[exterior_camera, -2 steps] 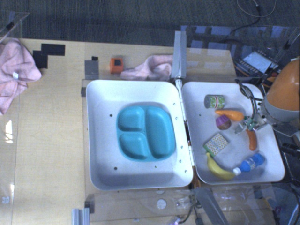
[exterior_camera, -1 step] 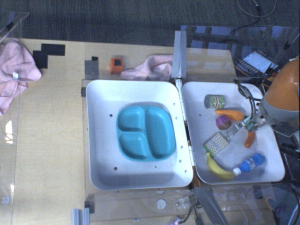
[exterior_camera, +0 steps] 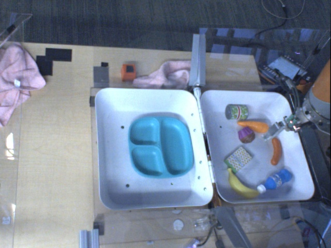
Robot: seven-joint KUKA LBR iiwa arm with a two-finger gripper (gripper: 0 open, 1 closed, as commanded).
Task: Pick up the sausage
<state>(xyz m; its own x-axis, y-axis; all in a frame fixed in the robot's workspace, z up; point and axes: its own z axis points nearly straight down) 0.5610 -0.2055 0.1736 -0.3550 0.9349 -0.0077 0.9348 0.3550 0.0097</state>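
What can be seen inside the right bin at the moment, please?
The right bin holds a sausage, carrot, can, purple item, patterned packet, banana and blue bottle. The pincer covers a patch of floor.

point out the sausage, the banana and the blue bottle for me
sausage (exterior_camera: 276,152), camera view, middle of its orange body
banana (exterior_camera: 241,187), camera view, middle of its curve
blue bottle (exterior_camera: 277,180), camera view, middle of its body

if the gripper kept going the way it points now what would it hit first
Likely the carrot: the gripper points left across the right bin, its tip just beside it. The sausage lies below that line. Height is unclear.
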